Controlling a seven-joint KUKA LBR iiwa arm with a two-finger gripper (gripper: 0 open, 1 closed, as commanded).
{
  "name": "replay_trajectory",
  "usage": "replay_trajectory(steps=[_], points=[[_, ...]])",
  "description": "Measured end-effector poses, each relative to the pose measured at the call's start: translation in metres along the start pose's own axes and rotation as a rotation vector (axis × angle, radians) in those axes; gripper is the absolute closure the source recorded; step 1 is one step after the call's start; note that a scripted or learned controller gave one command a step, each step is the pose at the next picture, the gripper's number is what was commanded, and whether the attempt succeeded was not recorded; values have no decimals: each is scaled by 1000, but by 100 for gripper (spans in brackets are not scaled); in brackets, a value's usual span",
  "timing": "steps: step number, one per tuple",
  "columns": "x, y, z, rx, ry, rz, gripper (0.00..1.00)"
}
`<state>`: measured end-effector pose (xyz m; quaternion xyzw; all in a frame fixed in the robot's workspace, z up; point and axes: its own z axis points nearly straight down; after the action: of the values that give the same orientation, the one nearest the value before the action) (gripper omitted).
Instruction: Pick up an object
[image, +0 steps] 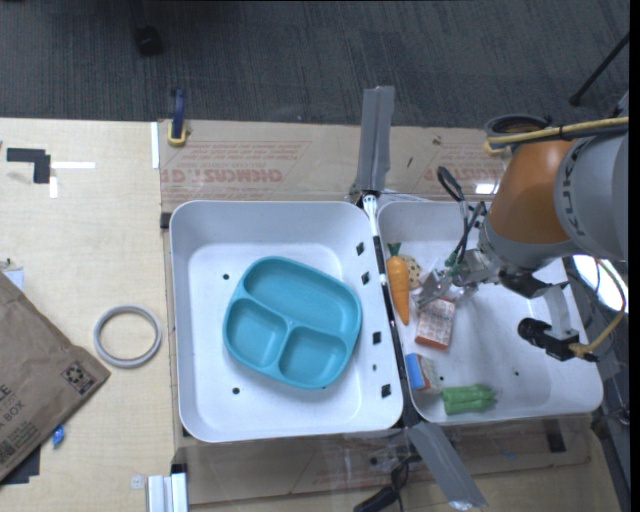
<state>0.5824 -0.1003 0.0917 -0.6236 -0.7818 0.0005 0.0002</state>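
In the right bin (520, 395) lie an orange carrot (399, 286) by the left wall, a small red-and-white packet (436, 324), a green vegetable (468, 399) near the front wall, and a small blue item (415, 371). My gripper (437, 289) hangs low in this bin, just above the packet's top edge and right of the carrot. Nothing is visibly held in it. The grey arm with its orange band (530, 195) reaches in from the right and hides the bin's back right part.
The left bin (200, 300) holds a teal divided plate (292, 321). A grey divider post (376, 140) stands between the bins at the back. A tape ring (127, 334) and a brown cardboard box (35, 385) lie on the bench to the left.
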Motion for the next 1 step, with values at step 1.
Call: replay_trajectory(steps=[1], points=[[-1, 0, -9, 0, 0, 3, 100]])
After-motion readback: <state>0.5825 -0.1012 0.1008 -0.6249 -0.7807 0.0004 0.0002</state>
